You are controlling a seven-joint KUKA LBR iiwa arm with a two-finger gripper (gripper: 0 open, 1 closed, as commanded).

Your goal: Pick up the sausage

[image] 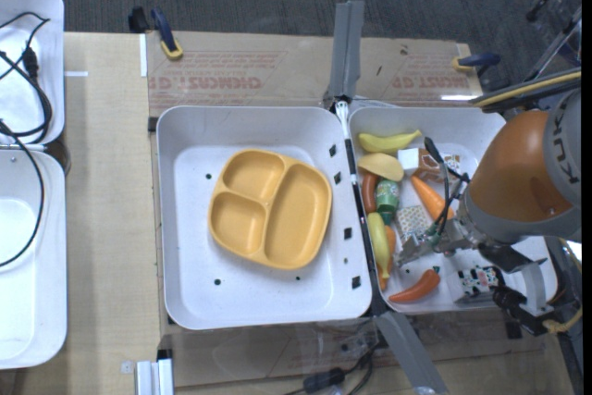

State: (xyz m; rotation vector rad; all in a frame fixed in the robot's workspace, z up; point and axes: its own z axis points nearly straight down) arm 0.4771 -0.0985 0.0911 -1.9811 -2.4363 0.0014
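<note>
The right bin (pixel 481 111) holds a heap of toy food. A reddish-orange, sausage-like piece (pixel 369 190) lies upright along the bin's left wall, partly under a green bottle (pixel 387 197). A second red-orange curved piece (pixel 414 287) lies at the bin's front edge; I cannot tell for sure which of the two is the sausage. My gripper (pixel 424 242) hangs low over the middle of the bin, below the orange wrist band (pixel 518 171). It sits between the two pieces, right of a yellow piece (pixel 378 240). Nothing shows held in it.
A yellow banana (pixel 389 141), a beige slice (pixel 380 165) and an orange carrot (pixel 427 196) crowd the right bin's back half. The left bin (pixel 185 227) holds a yellow three-part plate (pixel 270 208). A grey divider post (pixel 347 51) stands between the bins.
</note>
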